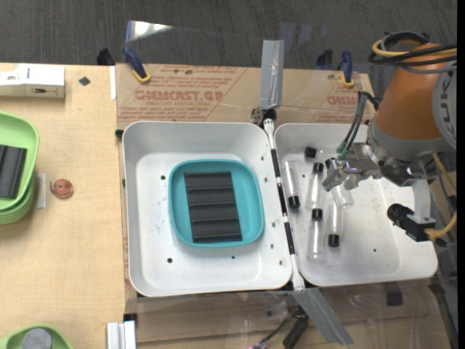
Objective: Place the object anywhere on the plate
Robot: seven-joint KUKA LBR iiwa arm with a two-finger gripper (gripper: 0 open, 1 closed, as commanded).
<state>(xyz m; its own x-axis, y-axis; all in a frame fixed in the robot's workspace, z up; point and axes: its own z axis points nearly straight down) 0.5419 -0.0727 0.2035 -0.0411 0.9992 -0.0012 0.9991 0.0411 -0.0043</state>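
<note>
A teal square plate with a black ridged insert lies in the middle of the left white bin. Several clear tubes with black caps lie in the right bin: one by the left wall, one beside it, and two more nearer the front. My gripper hangs low over the right bin, right above the upper end of a clear tube. The wrist hides where the gripper meets the tube.
A small black cap lies at the back of the right bin. The grey and orange arm covers that bin's right back corner. Green trays and a small round red thing lie on the bench at the left.
</note>
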